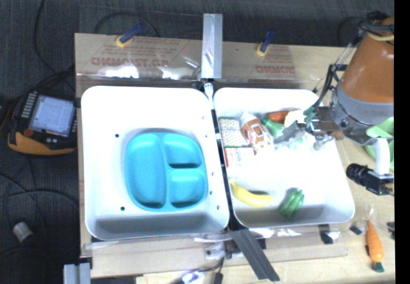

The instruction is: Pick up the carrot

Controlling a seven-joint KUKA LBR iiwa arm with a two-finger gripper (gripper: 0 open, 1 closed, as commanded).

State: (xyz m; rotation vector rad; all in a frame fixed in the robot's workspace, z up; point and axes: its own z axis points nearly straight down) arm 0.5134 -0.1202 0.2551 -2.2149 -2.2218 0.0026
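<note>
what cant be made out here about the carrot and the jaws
- Carrot in the right bin: just an orange end shows in the camera view; the gripper covers the rest, so any contact is unclear.
- Jaws: small and blurred against the white bin; open or shut is unreadable.
- Box: print too small to read.
- Arm: cut off by the right edge.

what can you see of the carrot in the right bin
The carrot lies near the back of the right bin, a small orange piece with a green end toward the left, looking like smooth plastic. Only part of it shows, since the claw hovers right by it and covers its right end. A small carton sits just left of it; contact cannot be told.
</note>
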